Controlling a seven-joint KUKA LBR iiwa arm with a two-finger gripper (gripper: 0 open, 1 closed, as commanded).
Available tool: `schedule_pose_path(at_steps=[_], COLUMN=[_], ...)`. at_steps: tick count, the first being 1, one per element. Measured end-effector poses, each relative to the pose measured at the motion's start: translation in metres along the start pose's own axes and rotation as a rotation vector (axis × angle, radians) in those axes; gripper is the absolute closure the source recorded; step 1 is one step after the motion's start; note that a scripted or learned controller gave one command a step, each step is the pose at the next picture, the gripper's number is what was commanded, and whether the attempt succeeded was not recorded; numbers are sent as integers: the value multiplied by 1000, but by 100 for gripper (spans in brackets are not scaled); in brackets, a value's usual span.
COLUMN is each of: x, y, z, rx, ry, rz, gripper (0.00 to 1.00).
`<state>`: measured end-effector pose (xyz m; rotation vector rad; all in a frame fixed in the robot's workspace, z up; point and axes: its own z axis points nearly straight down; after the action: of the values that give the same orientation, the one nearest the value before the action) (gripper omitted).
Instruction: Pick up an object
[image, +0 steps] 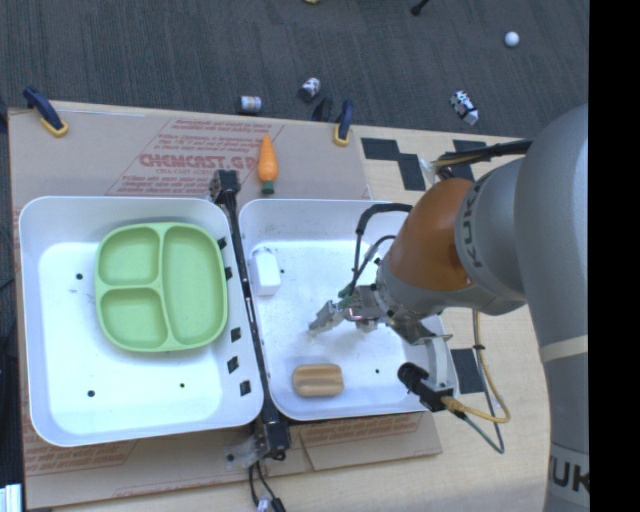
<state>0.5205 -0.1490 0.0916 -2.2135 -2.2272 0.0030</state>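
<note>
My gripper (325, 320) hangs over the middle of the right bin (300, 215), its fingers pointing left and down toward the bin floor. A tan bread-like block (317, 380) lies below it near the bin's front wall, apart from the fingers. A small white block (265, 270) rests near the bin's left wall, up and left of the gripper. Nothing shows between the fingers. The fingers are small and blurred, so their spread is unclear.
The left bin (50, 330) holds a green divided plate (160, 287). An orange carrot-shaped toy (266, 160) lies on the cardboard behind the bins. Blue clamps (45, 110) sit at the bench's back edge. The grey arm with its orange band (440, 240) covers the right bin's right side.
</note>
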Motion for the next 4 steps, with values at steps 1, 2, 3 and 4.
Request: schedule_pose_path(at_steps=[1,2,3,4], x=[-36,-62,-62,-48], y=[81,110,136,121], z=[-1,-132,-126,-4], rx=[-1,-4,-3,4], ry=[0,-1,0,2], rz=[1,-1,0,0], gripper=[0,0,0,0])
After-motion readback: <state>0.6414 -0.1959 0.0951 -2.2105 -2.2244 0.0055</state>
